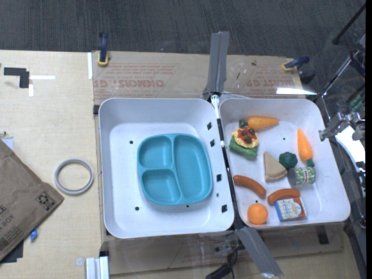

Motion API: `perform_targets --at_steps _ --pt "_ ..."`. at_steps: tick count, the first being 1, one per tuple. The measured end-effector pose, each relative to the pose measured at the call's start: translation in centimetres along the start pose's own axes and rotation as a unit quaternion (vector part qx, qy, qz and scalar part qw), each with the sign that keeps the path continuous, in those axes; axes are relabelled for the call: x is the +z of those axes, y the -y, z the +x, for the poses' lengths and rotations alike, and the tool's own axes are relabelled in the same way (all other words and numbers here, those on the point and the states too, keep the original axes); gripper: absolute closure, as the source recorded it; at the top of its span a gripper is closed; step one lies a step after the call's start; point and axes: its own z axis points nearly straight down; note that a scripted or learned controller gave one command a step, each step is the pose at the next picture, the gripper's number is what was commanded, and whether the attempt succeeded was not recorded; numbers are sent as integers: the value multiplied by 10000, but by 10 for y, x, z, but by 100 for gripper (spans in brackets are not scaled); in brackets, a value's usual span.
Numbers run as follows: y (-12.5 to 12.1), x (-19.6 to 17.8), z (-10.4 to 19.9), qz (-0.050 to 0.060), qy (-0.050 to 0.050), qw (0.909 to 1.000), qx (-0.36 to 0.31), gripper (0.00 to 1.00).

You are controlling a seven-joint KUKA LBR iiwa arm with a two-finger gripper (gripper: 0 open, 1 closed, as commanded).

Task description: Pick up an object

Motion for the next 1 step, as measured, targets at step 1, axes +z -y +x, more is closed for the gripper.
perform_targets --at_steps 1 --pt "-80 102 56 4 -2 9992 394 0"
